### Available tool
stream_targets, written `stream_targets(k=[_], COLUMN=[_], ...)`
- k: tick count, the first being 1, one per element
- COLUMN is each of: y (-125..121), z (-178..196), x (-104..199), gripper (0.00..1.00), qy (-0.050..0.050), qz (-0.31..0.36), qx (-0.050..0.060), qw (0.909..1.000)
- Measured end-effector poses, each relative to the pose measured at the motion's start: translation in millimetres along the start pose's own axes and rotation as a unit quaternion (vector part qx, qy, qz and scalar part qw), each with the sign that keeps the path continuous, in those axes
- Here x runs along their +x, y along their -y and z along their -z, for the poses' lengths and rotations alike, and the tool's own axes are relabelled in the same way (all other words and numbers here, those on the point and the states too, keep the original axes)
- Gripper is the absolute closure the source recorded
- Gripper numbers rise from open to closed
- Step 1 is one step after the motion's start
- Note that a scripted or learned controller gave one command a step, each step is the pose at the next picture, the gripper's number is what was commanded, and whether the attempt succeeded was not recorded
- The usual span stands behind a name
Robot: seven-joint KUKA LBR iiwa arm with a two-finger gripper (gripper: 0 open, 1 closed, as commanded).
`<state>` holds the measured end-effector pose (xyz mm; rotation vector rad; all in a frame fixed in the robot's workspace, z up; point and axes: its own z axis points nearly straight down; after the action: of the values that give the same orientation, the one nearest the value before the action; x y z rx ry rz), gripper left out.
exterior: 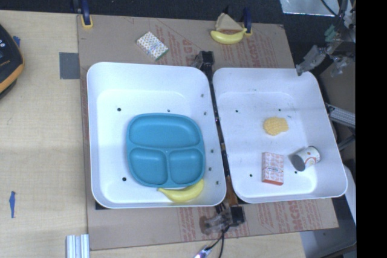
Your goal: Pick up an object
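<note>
The left bin (103, 130) holds a blue three-part plate (164, 149) lying flat near its front. A yellow banana (181, 192) lies against the plate's front edge, by the bin's front wall. In the right bin (242, 93) a small yellow bumpy piece (276, 125) sits near the middle. A red and white box (273, 167) lies flat toward the front. Just right of the box, a small white cup (304, 158) lies on its side with its dark mouth facing left.
Behind the bins on the brown board lie a second banana (228, 36) with a wedge-shaped piece on it and a small patterned packet (152, 45). Blue clamps (85, 12) hold the board's back edge. Grey hardware and cables (326, 54) stand at the right bin's back right corner.
</note>
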<state>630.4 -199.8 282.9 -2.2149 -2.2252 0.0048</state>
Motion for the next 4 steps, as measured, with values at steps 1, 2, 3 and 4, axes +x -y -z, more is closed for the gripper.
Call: stream_targets(k=[1, 2, 3, 4], y=[12, 88, -27, -13], z=[-114, -190, -191, -191], x=[-12, -12, -12, 13], gripper=[0.00, 0.00, 0.00, 0.00], qy=[0.000, -0.001, -0.001, -0.001], qz=[0.000, 0.000, -0.001, 0.001], qx=[0.001, 0.001, -0.001, 0.000], qw=[1.0000, 1.0000, 1.0000, 1.0000])
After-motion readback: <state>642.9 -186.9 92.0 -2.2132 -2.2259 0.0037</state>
